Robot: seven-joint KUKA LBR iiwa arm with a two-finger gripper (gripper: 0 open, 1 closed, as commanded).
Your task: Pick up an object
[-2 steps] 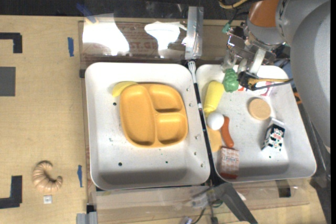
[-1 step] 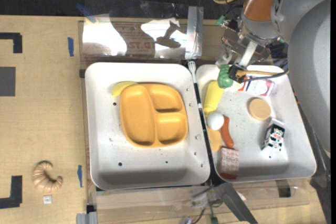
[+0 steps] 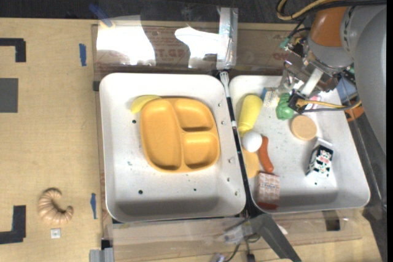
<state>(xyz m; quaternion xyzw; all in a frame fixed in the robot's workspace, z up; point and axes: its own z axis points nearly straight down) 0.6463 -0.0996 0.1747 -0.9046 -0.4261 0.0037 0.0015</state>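
In the right bin (image 3: 350,190), near its back edge, the gripper (image 3: 293,97) sits low over a green object (image 3: 284,110), which lies just below and touching its tip; whether it is grasped cannot be told. A tan disc (image 3: 303,127) lies just beside it, a yellow bottle (image 3: 249,111) to the left. The left bin (image 3: 116,150) holds an orange divided tray (image 3: 178,133).

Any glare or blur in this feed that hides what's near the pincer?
Camera view: strong glare on the clear sheet behind the bins, away from the work. The right bin is evenly lit. The pincer is soft and cluttered by cables, so its contact with the green object is unclear.
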